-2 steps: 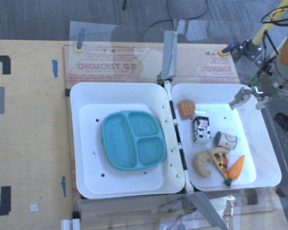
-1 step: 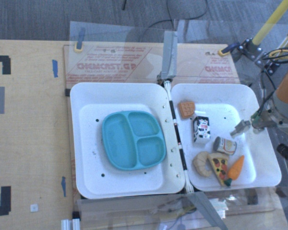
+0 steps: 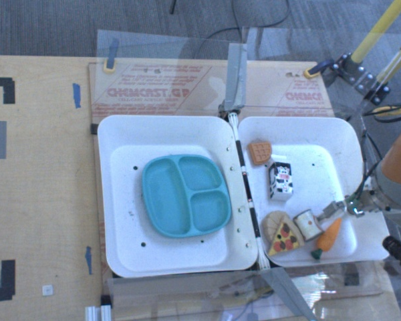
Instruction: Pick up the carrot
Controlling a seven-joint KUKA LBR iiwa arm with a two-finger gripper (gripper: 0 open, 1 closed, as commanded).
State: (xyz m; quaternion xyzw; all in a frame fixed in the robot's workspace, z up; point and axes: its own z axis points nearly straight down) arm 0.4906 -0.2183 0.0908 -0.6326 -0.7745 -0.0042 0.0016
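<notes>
Your gripper (image 3: 339,209) sits low in the right bin (image 3: 321,129), near that bin's near-right corner, reaching in from the right edge of the view. The fingers (image 3: 332,210) show as a pale metal tip pointing left and slightly down; you cannot tell from this angle whether they are spread or pressed together, and nothing is visibly caught between them.

Just below and beside that tip lies the carrot (image 3: 329,235): orange, tapered, tilted, with its green end (image 3: 317,253) toward the near edge of the bin. The carrot's upper end is close to the fingers, perhaps touching; the contact is not clear. It rests on the bin floor.

Immediately left of the carrot you have a small silver can (image 3: 307,224) lying on its side. Left of that, a pizza slice toy (image 3: 281,233) lies flat, touching or nearly touching the can. Farther up the same bin stands a small black-and-white carton (image 3: 281,180), and above it an orange-brown waffle-like cracker (image 3: 259,152) near the divider between the bins.

The left bin (image 3: 120,139) holds a teal divided plate (image 3: 186,194) with three compartments, roughly centred.

Both bins sit on a light wooden bench (image 3: 33,199) marked with black corner tape and bits of blue tape. Behind the bins lies a clear printed sheet (image 3: 154,85). Yellow rods (image 3: 384,22) show at the top right.
</notes>
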